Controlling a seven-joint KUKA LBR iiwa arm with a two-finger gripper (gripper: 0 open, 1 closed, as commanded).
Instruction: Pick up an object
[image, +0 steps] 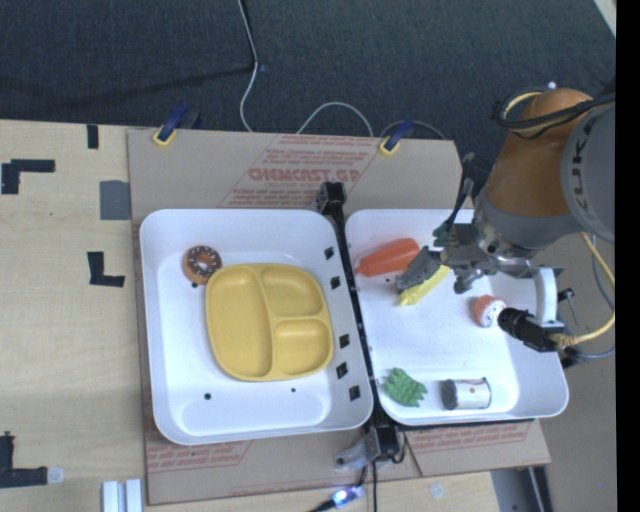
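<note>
My gripper (432, 268) hangs low over the upper middle of the right bin (520, 390), reaching in from the right under the orange-banded wrist. Its tip sits right at a yellow elongated object (426, 287), which lies slanted and is partly covered by it. Whether that yellow object is gripped cannot be seen. An orange carrot-shaped piece (386, 257) lies just left of the gripper, near the divider. A small red and white object (487, 311) rests to the lower right of the gripper.
At the front of the right bin lie a green leafy toy (404, 387) and a grey and white cylinder (467, 393). The left bin (170, 400) holds a yellow divided plate (262, 330) and a chocolate donut (202, 263). A black cable connector (527, 329) juts from the arm.
</note>
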